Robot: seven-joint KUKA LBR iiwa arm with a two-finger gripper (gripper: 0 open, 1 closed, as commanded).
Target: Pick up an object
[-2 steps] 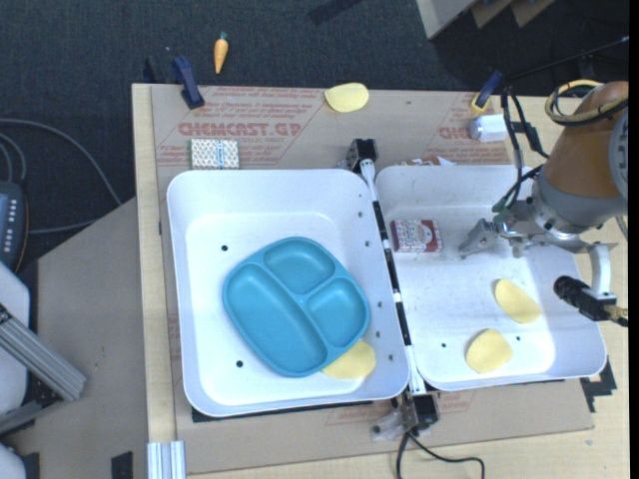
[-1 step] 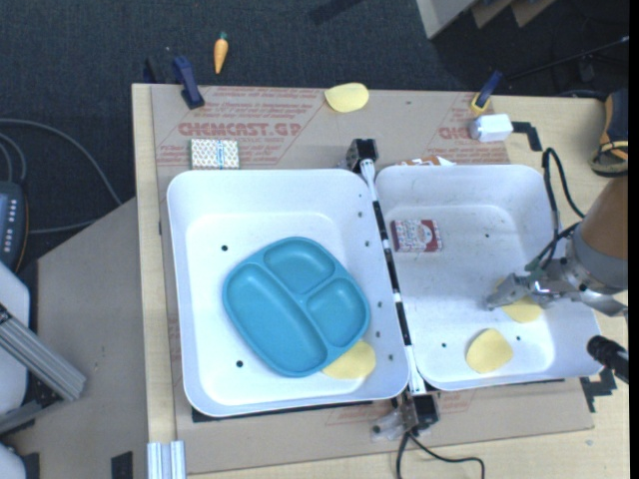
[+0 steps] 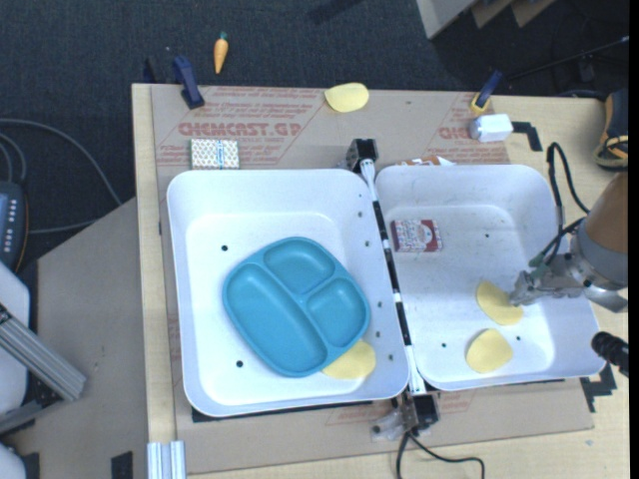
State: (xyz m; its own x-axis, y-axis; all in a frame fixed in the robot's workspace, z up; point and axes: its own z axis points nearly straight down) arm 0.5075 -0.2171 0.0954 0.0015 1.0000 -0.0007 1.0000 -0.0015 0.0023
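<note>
**Desk:** Nearest the lens, what have we got?

**Photographer:** Front rims of two white bins, the left bin (image 3: 185,208) and the right bin (image 3: 544,183), side by side on a plywood bench. A blue divided plate (image 3: 295,305) takes up most of the left one, with a yellow wedge (image 3: 351,360) tucked under its near edge.

**Desk:** And the arm?

**Photographer:** It reaches in from the right. The gripper (image 3: 524,289) is low in the right bin, its tip at the edge of the upper yellow piece (image 3: 497,302), touching or just beside it. Whether the jaws are apart or together cannot be told from this angle.

**Desk:** So is anything picked up?

**Photographer:** Nothing looks lifted. That piece lies flat on the bin floor, so I judge the grasp not yet made. Closing and raising are left to do.

**Desk:** Other candidates?

**Photographer:** The lower yellow piece (image 3: 489,350) sits near the front wall. A red-and-white packet (image 3: 414,236) lies well apart, toward the bin's back-left corner.
</note>
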